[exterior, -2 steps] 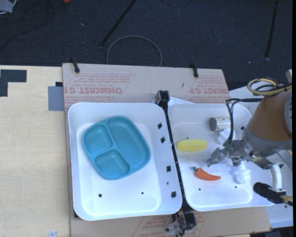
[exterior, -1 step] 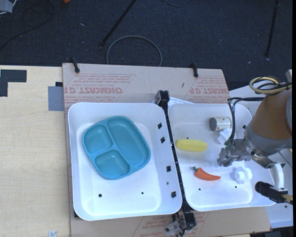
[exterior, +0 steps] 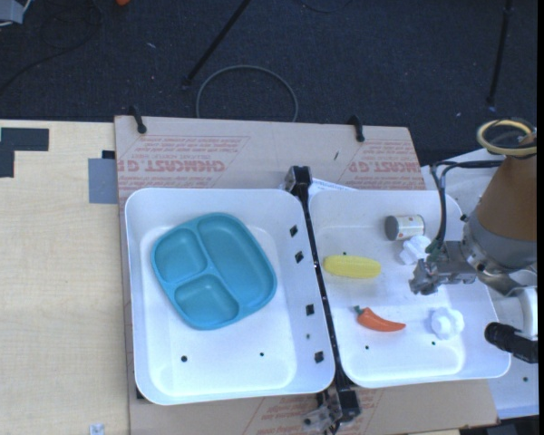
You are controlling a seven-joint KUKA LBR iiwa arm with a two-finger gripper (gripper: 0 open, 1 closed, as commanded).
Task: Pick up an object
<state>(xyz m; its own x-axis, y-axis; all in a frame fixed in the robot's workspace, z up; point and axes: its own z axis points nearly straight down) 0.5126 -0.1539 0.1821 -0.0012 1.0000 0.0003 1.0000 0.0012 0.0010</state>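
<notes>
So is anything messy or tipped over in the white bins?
Nothing is spilled or broken. The blue plate sits a bit crooked in the left bin. The grey can lies on its side in the right bin, near the yellow corn and the orange pepper.

The arm [exterior: 512, 208] enters at the right edge of the frame, about mid-height, its broad orange band uppermost and a grey wrist section just below it. From that wrist the body narrows toward the left into darker metal parts. The gripper [exterior: 423, 277] sits at the left end of this reach, right of centre in the frame and slightly below the middle, pointing down and to the left. Its tip is small and dark against the white behind it.
</notes>
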